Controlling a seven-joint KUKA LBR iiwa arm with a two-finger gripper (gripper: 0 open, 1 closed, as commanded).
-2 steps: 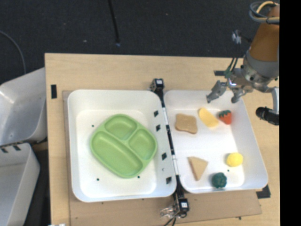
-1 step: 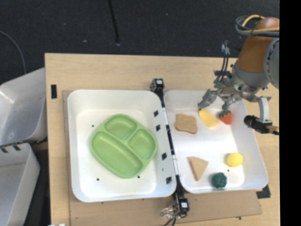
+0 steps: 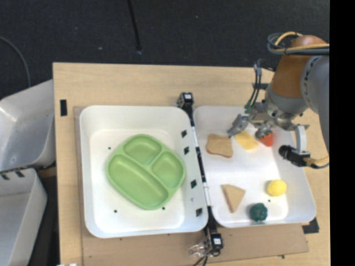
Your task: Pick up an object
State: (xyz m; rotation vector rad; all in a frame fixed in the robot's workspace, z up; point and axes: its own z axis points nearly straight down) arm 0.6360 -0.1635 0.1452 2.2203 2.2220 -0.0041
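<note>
Yellow block (image 3: 247,142): lay in the right white bin (image 3: 294,201), under the claw (image 3: 250,127).
Claw: fingers apart, holding nothing.

No legible txt, labels or nos. anywhere.

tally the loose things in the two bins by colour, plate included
green: 2, the divided plate and the dark green ball
tan: 2, the bread-shaped piece and the wedge
yellow: 2, the block and the round piece
red-orange: 1, the small piece
total: 7
</note>
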